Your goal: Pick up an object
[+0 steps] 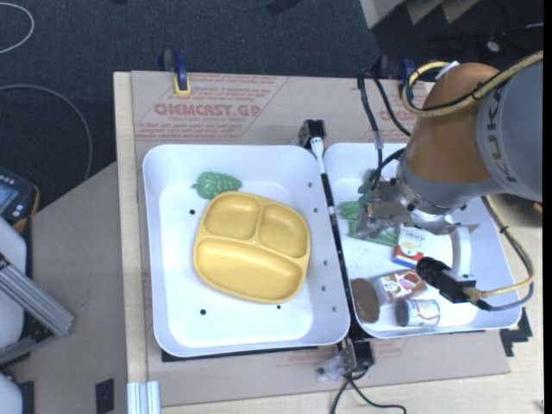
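your tool [373, 218] sits low over the left part of the right bin [492, 231], hard against the divider between the two bins. right under it and a touch to its left lies a green object [352, 210], with more green running down-right toward a small red and white packet [409, 247]. that green piece is the closest thing to the tool, touching it or nearly so; i can't tell which. its long axis looks to run from upper left to lower right, though the wrist hides much of it, so treat that as a guess. whether the tool is wide or narrow i cannot tell; the dark metal there is too cluttered to read.

further toward the near edge of that bin lie a brown oval piece [365, 300] and a small cup [417, 312], near each other. the left bin [164, 231] carries a yellow divided tray [252, 247] and a green leafy toy [217, 183], both well apart from the tool.
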You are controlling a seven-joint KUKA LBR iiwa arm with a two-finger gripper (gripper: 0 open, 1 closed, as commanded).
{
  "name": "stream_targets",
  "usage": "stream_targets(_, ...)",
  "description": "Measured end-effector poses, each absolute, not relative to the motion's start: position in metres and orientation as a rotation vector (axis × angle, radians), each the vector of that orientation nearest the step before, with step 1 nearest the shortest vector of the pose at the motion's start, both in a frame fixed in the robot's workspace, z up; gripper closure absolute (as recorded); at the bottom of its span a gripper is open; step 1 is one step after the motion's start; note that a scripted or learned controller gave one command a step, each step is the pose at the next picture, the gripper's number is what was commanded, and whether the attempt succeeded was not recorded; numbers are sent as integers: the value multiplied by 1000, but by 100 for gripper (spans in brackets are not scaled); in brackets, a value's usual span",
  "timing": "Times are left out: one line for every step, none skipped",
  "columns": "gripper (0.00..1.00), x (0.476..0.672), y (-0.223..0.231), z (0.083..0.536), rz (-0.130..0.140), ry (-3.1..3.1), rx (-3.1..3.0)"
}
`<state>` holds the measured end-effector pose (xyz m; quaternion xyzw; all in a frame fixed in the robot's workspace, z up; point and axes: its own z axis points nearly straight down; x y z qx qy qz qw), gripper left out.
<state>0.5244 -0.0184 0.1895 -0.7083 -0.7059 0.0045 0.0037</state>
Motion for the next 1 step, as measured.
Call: stream_targets(100,494,-10,332,-19,-2231,-2227)
